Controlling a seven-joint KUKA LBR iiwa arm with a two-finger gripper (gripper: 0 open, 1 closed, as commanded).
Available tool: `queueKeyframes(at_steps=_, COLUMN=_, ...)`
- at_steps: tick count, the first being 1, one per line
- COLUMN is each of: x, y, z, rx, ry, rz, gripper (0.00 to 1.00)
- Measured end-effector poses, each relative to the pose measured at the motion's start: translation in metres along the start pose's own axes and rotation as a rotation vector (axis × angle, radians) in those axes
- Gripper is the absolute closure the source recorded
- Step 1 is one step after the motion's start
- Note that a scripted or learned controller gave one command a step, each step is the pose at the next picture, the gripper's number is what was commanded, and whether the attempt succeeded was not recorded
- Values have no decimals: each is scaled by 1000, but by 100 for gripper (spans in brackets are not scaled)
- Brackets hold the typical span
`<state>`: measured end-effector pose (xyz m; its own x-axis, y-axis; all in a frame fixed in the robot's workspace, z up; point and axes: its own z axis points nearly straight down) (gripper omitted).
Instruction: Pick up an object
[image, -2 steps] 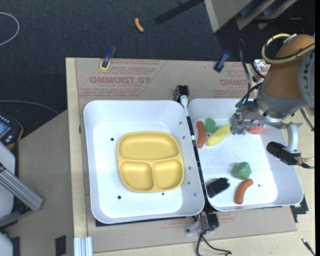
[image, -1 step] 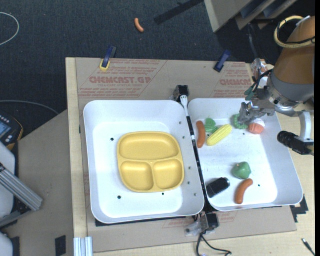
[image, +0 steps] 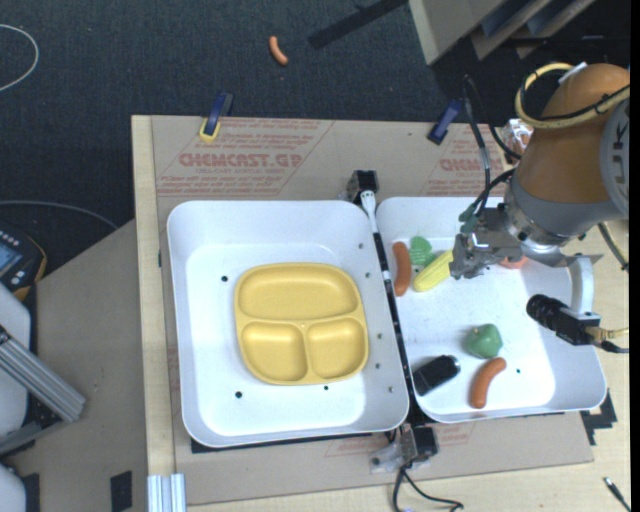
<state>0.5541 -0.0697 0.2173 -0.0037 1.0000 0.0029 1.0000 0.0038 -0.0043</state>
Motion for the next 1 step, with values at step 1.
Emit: queueKeyframes(at_steps=1, x=-7, y=-18, z=-7, rx=-1, ry=-2, rz=4, gripper=100)
